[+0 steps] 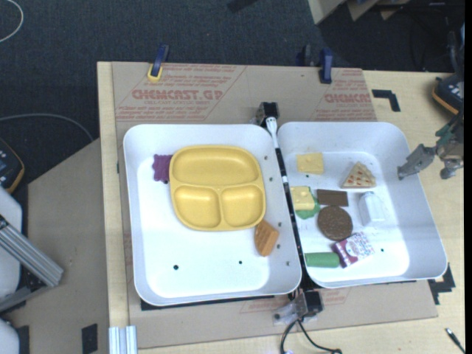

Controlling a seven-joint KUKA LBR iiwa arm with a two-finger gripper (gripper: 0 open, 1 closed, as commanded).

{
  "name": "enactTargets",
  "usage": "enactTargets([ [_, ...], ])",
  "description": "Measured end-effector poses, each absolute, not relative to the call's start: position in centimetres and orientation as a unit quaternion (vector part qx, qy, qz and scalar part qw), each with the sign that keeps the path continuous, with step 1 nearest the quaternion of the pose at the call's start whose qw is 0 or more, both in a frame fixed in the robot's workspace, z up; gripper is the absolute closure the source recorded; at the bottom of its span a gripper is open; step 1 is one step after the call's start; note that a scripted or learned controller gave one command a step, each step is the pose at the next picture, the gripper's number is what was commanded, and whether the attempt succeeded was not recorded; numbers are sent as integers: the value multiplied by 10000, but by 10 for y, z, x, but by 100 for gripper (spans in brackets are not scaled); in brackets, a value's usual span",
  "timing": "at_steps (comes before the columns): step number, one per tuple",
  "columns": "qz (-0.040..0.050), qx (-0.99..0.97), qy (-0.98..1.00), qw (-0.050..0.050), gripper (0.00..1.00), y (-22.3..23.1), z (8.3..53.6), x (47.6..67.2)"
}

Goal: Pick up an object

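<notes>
Objects for picking lie in the right bin (413, 198): a yellow cheese block (310, 163), a triangular wedge (358, 175), a brown round cookie (335, 223), a green piece (321, 259) and a red-white packet (355, 248). My gripper (431, 162) hangs at the right edge of the frame, over that bin's right rim, with its fingers spread apart and nothing between them. I'd judge the wedge nearest (light, stiff, probably toy plastic), best pinched across its flat sides.
</notes>
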State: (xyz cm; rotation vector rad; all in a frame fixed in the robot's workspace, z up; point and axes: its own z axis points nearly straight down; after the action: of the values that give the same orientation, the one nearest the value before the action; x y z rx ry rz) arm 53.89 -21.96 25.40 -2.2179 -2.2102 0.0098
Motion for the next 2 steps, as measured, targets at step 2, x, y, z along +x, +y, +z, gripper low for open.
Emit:
enactTargets([
  [2, 11, -7071, -7071, 26, 0, -217, 216, 535],
])
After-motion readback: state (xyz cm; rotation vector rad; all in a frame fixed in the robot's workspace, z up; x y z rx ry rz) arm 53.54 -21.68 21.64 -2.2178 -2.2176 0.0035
